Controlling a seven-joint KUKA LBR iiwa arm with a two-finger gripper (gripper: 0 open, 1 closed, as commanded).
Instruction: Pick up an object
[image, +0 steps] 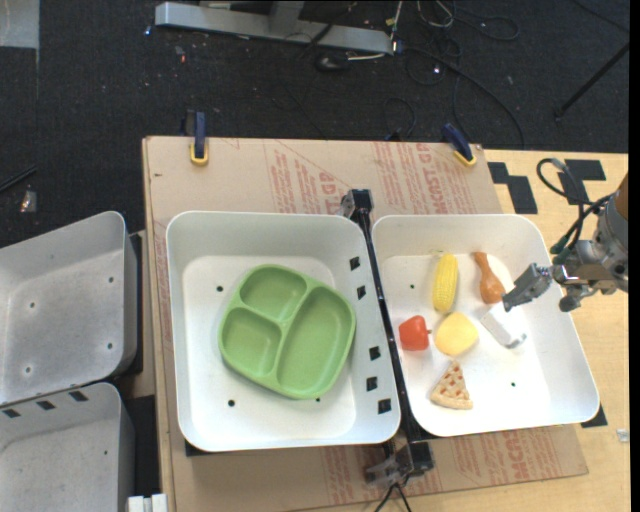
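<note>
The right bin (560, 370) holds several toy foods: a yellow corn cob (445, 282), an orange-brown drumstick (487, 277), a small red piece (413, 332), a round yellow fruit (456, 334) and a pizza slice (452, 386). My gripper (513, 308) reaches in from the right over this bin, just right of the drumstick and the yellow fruit. It hangs close to them, and none of the foods appears to be held.
The left bin (200, 400) holds a green divided plate (288, 328). A black divider (372, 300) runs between the two bins. Grey trays (60, 300) lie off the bench at the far left. Cables hang at the right by the arm.
</note>
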